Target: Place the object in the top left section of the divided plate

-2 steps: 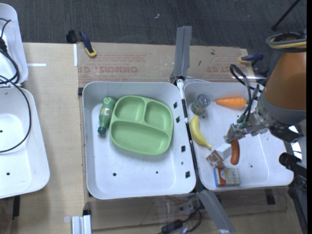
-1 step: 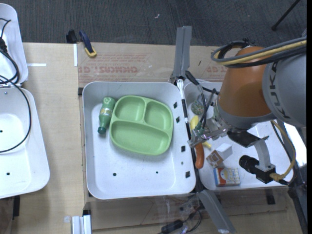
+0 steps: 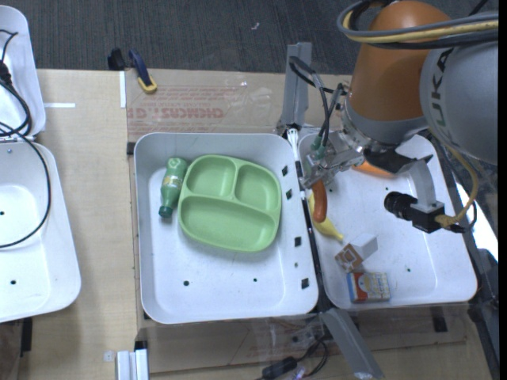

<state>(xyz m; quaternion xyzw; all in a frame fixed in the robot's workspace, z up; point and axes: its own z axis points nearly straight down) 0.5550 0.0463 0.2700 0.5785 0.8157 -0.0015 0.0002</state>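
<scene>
The sausage [image 3: 319, 203], reddish-orange, lies lengthwise in the right bin [image 3: 412, 287], hard by the wall it shares with the left bin [image 3: 214, 295]. It sits just below the claw [image 3: 317, 174], its upper end reaching up to it. Whether the claw grips the sausage, or how far the claw stands open, cannot be told from this angle. Past the sausage's lower end, a little farther from the claw, lies a banana [image 3: 330, 230]. Farther below the claw come a small brown block [image 3: 349, 256] and then a carton [image 3: 370, 286]. An orange piece [image 3: 372, 167] shows just right of the claw, partly under the wrist. Left of the claw, across the shared wall, the green plate [image 3: 230, 222] rests on the left bin's floor. Its near rim is close to the claw, while its top left section [image 3: 210, 176] lies on the far side. A green bottle [image 3: 169, 186] lies just beside the plate's edge, on the side away from the claw. Both bins stand on a tan counter [image 3: 87, 133] with a printed sheet taped along its back. A blue and yellow clamp [image 3: 141, 71] sits at the back edge, well up and left of the claw, and dark carpet [image 3: 198, 14] runs behind. The arm [image 3: 396, 62] reaches in from the right, orange band uppermost, and bends down over the right bin's back left corner, the claw hanging low at the shared wall.
</scene>
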